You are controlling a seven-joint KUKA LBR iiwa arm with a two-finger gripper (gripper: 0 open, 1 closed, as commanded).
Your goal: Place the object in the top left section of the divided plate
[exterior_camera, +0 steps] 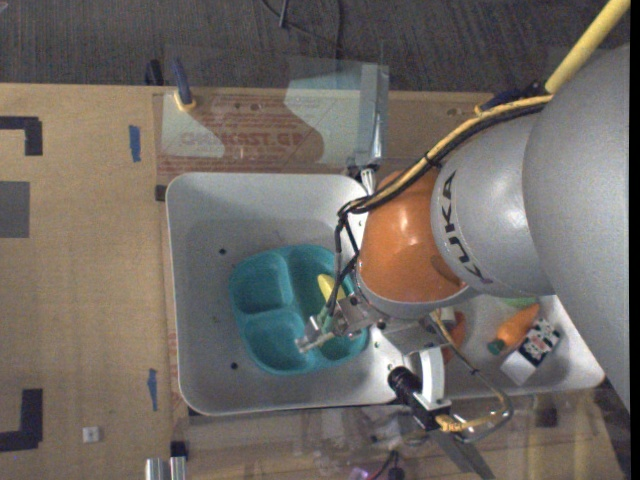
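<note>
The gripper [312,336] is hovering over the teal plate [262,320]; whether it is spread or pinching I cannot tell. A yellow object [327,288], possibly the target, is lying just above-right of it.

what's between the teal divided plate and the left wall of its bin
In the camera view, bare white bin floor, with a couple of small dark specks, lies between the teal divided plate and the bin's left wall.
</note>
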